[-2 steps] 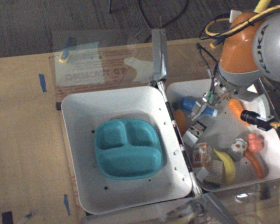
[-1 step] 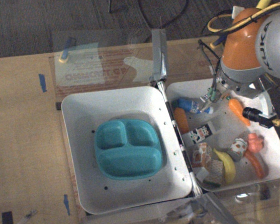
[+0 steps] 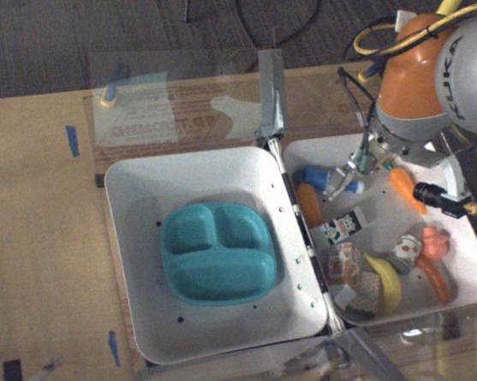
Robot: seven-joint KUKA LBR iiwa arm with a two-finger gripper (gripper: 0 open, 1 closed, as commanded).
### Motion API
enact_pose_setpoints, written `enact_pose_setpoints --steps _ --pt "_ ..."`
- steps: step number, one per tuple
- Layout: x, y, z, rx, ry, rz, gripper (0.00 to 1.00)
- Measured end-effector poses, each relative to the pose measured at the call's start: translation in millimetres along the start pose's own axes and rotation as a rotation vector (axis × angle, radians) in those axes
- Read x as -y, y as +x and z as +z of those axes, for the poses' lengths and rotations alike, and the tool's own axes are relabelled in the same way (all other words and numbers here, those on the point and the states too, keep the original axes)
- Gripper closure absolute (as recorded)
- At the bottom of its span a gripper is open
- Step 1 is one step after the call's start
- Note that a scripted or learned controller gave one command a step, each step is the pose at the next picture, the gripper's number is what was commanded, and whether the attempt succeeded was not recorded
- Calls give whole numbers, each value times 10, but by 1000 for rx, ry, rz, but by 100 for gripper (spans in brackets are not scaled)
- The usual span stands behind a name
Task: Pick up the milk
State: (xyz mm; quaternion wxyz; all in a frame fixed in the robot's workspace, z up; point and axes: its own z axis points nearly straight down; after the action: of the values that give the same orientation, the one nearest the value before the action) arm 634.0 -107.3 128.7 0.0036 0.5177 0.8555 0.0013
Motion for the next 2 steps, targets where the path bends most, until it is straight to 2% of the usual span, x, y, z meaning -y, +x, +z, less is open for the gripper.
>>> enact_pose_setpoints --steps 1,2 --pt "602 383 390 0 -3 14 0" --pt "1115 256 389 -1 -3 206 0"
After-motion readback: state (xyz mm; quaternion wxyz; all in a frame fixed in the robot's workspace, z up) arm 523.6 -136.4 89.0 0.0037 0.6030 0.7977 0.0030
